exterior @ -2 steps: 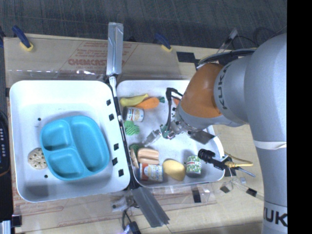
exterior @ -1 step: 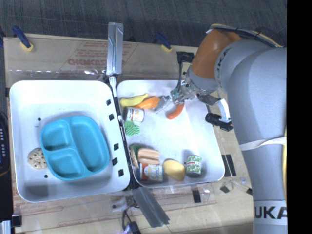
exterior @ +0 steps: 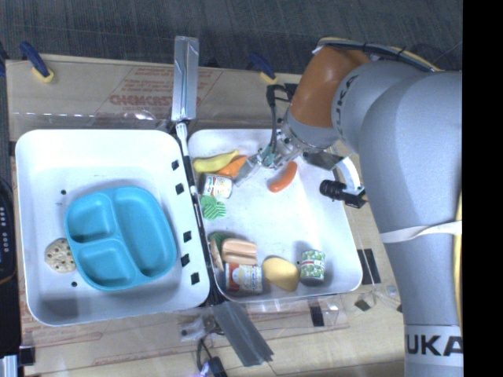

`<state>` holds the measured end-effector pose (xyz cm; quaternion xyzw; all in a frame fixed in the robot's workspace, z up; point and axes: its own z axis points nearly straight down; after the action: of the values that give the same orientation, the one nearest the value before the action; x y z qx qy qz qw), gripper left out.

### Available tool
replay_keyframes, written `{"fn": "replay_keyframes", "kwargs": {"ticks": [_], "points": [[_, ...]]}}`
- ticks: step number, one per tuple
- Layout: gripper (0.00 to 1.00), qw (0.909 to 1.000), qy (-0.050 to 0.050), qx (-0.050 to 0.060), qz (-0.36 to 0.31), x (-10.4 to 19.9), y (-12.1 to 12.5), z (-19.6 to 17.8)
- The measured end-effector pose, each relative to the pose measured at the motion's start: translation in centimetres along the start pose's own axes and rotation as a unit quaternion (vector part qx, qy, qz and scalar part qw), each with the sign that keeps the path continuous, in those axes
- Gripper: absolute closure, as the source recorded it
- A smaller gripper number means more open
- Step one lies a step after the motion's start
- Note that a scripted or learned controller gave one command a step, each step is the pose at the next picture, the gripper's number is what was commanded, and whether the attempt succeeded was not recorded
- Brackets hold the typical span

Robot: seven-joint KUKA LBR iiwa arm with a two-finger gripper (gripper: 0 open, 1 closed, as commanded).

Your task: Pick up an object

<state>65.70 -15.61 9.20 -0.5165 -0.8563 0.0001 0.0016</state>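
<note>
The gripper hangs low in the right bin, its grip impossible to tell, beside a carrot, banana and sausage; the left bin holds a blue tray; both sit on a cardboard-covered bench above dark carpet.

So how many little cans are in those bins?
3, all in the right bin: one can near its left wall, one can at the front, one can front right. The arm could hide more.
</note>
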Motion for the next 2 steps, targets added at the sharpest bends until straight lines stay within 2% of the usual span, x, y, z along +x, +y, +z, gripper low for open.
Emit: {"fn": "replay_keyframes", "kwargs": {"ticks": [1,2], "points": [[0.00,0.9995,-0.002,0.001,-0.032,1.05,0.55,-0.13],[0.00,0.9995,-0.002,0.000,-0.032,1.05,0.55,-0.13]]}}
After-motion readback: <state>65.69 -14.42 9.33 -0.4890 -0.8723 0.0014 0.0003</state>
